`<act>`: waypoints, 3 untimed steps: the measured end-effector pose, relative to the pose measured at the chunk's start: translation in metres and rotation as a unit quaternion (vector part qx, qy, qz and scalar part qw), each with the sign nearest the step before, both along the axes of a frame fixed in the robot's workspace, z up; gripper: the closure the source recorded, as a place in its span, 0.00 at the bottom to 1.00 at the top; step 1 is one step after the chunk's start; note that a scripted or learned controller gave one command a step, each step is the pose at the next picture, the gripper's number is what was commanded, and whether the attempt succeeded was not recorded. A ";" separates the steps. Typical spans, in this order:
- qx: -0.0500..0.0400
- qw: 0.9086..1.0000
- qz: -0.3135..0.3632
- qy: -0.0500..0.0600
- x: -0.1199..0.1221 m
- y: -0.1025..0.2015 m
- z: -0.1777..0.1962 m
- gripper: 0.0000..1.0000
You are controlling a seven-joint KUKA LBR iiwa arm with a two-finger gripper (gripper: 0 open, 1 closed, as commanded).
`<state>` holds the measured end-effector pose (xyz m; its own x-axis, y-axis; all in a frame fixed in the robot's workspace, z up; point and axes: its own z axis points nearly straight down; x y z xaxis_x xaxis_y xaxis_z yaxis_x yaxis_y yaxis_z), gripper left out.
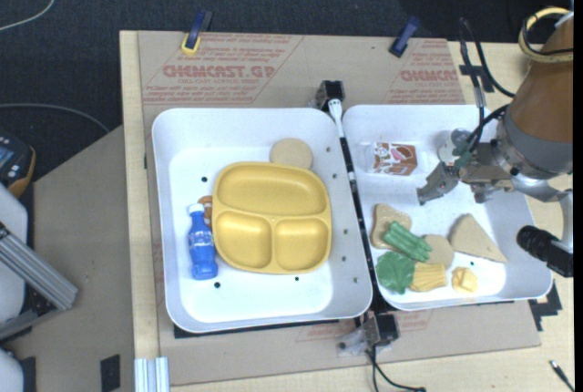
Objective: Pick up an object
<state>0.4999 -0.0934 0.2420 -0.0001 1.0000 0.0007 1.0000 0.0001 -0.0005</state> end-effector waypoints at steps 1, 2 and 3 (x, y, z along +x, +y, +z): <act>0.001 1.000 -0.001 0.004 -0.010 0.004 -0.055 0.00; 0.001 1.000 -0.001 0.004 -0.016 -0.004 -0.113 0.00; 0.000 1.000 0.000 -0.001 -0.014 -0.003 -0.156 0.00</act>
<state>0.4856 -0.0968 0.0863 0.0000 1.0000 0.0013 1.0000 0.0000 0.0021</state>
